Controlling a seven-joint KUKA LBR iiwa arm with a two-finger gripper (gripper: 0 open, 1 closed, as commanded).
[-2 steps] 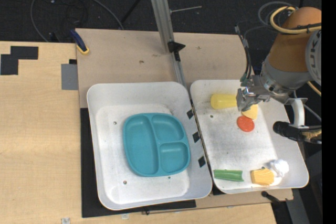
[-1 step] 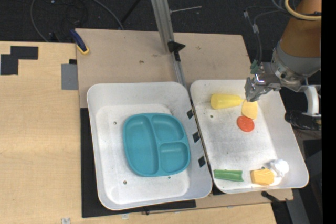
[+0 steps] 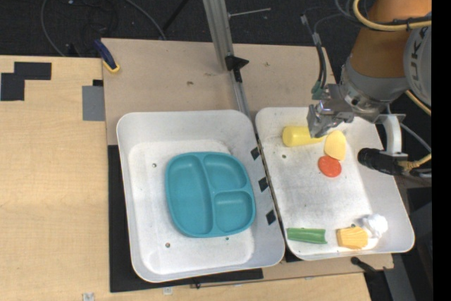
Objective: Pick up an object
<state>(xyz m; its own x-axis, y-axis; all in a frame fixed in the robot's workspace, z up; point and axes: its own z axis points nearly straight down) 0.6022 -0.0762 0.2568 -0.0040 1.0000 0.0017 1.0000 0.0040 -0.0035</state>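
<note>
Tool (image 3: 322,125) near right bin's (image 3: 310,190) upper rim, over yellow block (image 3: 296,136); grip state unclear. Lemon (image 3: 336,145), tomato (image 3: 329,166) crowd right; bin centre open.

No legible text, labels, brand marks or numbers anywhere. A dark mark on the arm's (image 3: 416,67) grey casing near the right edge is cut off and cannot be read. Bins (image 3: 141,151), tray (image 3: 209,194) and worktop (image 3: 49,151) carry no readable markings.
</note>
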